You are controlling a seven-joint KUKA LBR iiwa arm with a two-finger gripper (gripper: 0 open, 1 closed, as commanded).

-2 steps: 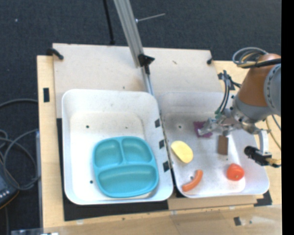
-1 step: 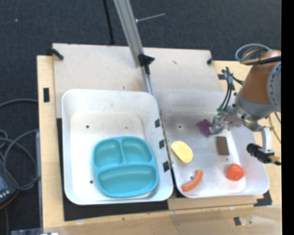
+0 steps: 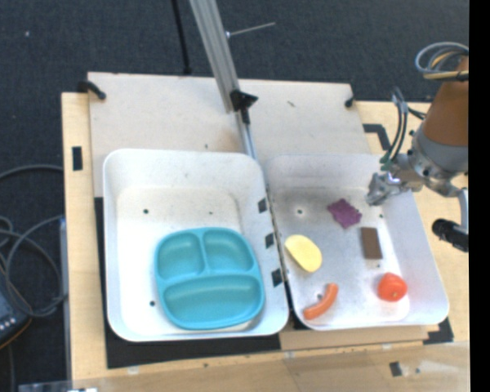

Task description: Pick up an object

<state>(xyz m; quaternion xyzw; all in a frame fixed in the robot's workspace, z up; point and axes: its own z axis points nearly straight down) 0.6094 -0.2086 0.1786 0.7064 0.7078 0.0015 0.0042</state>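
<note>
The right bin [image 3: 310, 174] holds a purple piece [image 3: 344, 213], a brown block [image 3: 371, 242], a yellow lemon-shaped object [image 3: 304, 253], an orange carrot-like piece [image 3: 321, 300] and a red tomato-like object [image 3: 392, 287]. My gripper [image 3: 381, 188] hangs over the bin's upper right part, just right of and slightly above the purple piece. Nothing shows between its fingers. The arm with its orange band [image 3: 449, 117] comes in from the right.
The left bin [image 3: 131, 178] carries a blue divided plate [image 3: 208, 278]. A metal pole [image 3: 216, 43] slants up from between the bins. Cables lie on the floor at left [image 3: 16, 219].
</note>
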